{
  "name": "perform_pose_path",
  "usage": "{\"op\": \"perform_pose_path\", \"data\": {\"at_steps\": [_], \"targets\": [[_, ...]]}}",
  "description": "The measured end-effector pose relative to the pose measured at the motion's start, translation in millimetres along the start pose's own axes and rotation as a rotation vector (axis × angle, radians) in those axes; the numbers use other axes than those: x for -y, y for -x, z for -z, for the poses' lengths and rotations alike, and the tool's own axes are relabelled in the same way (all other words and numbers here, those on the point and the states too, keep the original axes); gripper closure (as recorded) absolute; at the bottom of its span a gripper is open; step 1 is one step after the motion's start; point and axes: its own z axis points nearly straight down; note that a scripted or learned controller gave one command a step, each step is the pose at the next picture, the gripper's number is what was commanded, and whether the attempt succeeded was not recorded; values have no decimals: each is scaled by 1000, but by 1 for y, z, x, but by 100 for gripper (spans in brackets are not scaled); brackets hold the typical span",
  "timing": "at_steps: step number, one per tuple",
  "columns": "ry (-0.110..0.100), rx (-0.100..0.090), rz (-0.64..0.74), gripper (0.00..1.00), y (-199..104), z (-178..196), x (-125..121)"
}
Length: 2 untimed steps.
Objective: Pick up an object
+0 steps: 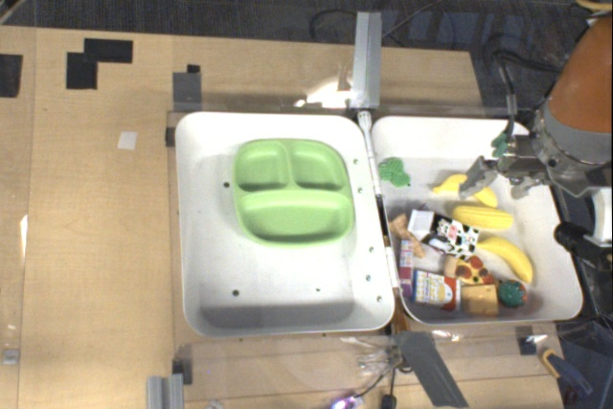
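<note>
The right bin (450, 134) holds a heap of small toys: two bananas (482, 217) (509, 257), a yellow piece (448, 184), a green leafy piece (394, 171), a black-and-white spotted item (458, 236) and a small printed box (433, 286). My gripper (500, 181) hangs over the bin's right part, just above the upper banana. Its fingers (478, 175) stand open with nothing between them. The yellow piece lies just left of the left finger.
A green divided plate (290, 188) lies in the left bin (206, 283). A tan block (482, 300) and a dark green ball (513, 294) sit in the right bin's near corner. A metal post (367, 62) rises behind the divider between the bins.
</note>
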Motion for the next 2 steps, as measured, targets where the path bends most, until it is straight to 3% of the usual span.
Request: {"op": "perform_pose_path", "data": {"at_steps": [1,2], "targets": [[14,1,-127,0,3,-130,-31],[47,3,-107,0,8,-136,-12]]}}
